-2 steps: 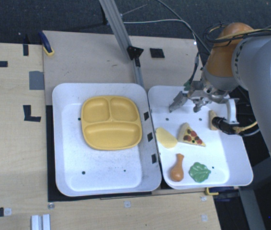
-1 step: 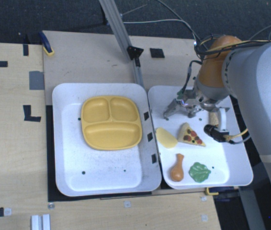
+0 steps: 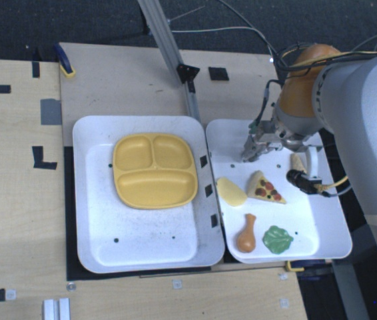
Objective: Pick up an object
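The right bin (image 3: pixel 332 242) holds a pale yellow wedge (image 3: pixel 230 192), a toy pizza slice (image 3: pixel 265 189), an orange-brown drumstick (image 3: pixel 246 234) and a green leafy piece (image 3: pixel 277 239). A beige piece (image 3: pixel 299 162) lies partly hidden under the arm's wrist. My gripper (image 3: pixel 255 151) hangs over the far part of the right bin, just beyond the pizza slice and the yellow wedge. It is open, with nothing between its fingers.
The left bin (image 3: pixel 88 199) carries a yellow divided plate (image 3: pixel 155 171). A metal pole (image 3: pixel 168 42) slants up from behind the bins. A black cable with a yellow end (image 3: pixel 315 185) loops off the wrist over the right bin's right side.
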Action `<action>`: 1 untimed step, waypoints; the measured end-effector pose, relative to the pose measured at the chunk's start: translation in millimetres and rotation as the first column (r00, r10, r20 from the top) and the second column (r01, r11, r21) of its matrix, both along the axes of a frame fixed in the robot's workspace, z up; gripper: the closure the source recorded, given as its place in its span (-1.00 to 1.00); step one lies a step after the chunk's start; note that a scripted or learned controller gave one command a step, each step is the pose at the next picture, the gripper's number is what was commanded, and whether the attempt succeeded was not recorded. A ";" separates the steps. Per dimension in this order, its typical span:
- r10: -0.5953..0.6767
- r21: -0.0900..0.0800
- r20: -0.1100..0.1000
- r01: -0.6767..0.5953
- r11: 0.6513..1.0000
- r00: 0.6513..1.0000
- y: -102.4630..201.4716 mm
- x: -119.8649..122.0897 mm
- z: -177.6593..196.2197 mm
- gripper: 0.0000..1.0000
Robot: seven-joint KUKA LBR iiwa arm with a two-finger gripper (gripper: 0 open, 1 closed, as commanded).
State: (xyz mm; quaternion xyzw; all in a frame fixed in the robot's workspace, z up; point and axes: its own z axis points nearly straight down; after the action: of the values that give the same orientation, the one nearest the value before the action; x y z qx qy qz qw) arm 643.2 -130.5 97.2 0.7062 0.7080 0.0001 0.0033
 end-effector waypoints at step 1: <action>-0.001 0.004 -0.002 0.001 1.000 1.000 2.2 -1.4 42.8 1.00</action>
State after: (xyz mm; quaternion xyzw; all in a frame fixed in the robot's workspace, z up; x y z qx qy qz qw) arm 641.8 -128.3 140.0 0.7065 0.7078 0.0008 0.0010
